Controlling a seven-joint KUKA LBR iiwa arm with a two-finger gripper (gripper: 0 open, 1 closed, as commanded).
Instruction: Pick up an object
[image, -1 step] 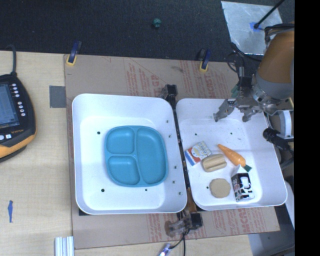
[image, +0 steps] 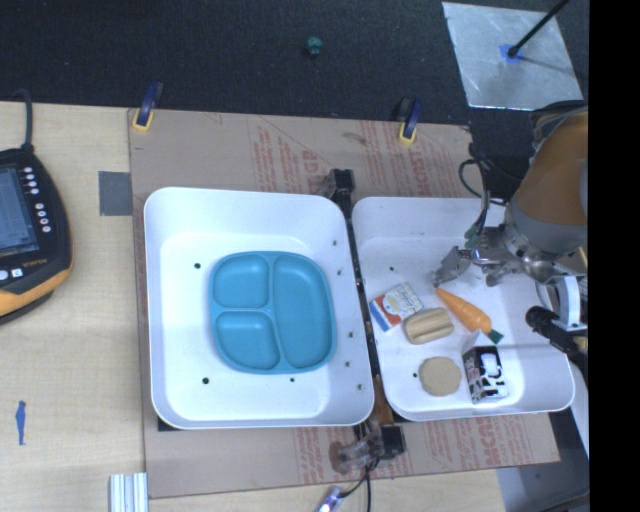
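camera view (the one slanted look down on both bins):
claw (image: 468, 258): over the upper part of the right bin (image: 400, 215), fingers look spread apart with nothing between them; it sits just above and left of the carrot.
candidates: toy carrot (image: 464, 309), bread roll (image: 428, 325), round cookie (image: 439, 376), small printed packet (image: 396, 303) and a black-and-white box (image: 485, 375), all in the right bin.
left bin (image: 160, 300): carries only the blue divided plate (image: 272, 310) (flat and wide, a poor pick for two fingers).
risk, crowding: carrot, roll and packet lie touching or just beside one another, so a descent on one could nudge a neighbour and close on two things, or on an edge.
risk, carrot: tapered and smooth-looking; a grip near the thin tip would likely squeeze it out sideways.
risk, cookie: low and flat, fingers may scrape the bin floor and shut above it.
risk, wall: the box lies near the bin's lower rim, so a finger could strike the wall.
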